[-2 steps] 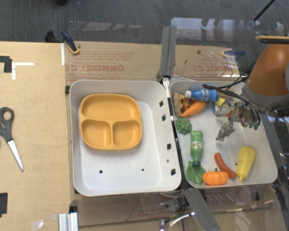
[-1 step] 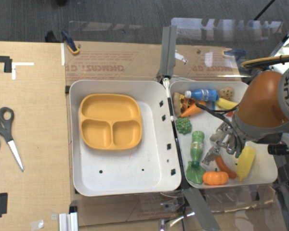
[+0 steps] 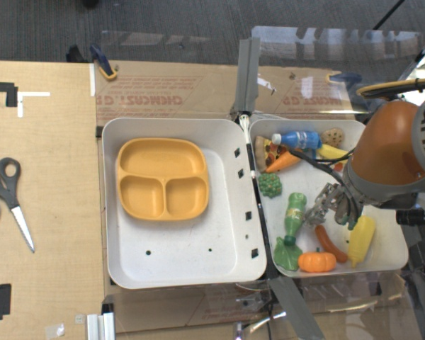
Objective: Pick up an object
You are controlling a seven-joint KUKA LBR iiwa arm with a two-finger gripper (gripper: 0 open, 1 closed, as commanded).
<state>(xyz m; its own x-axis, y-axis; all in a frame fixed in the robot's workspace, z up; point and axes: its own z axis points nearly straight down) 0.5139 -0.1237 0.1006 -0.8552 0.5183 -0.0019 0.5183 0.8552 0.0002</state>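
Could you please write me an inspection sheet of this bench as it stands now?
Surface: two white bins side by side, left bin and right bin, on a cardboard-covered bench.
Job's things: right bin holds a green bottle, carrot, broccoli, blue bottle, yellow corn, sausage, small pumpkin.
Clutter: orange divided plate in left bin; scissors on the bench.
Grippers: claw low over the right bin, beside the green bottle.
Cables: black cable crossing the right bin.
Surroundings: dark carpet floor beyond.
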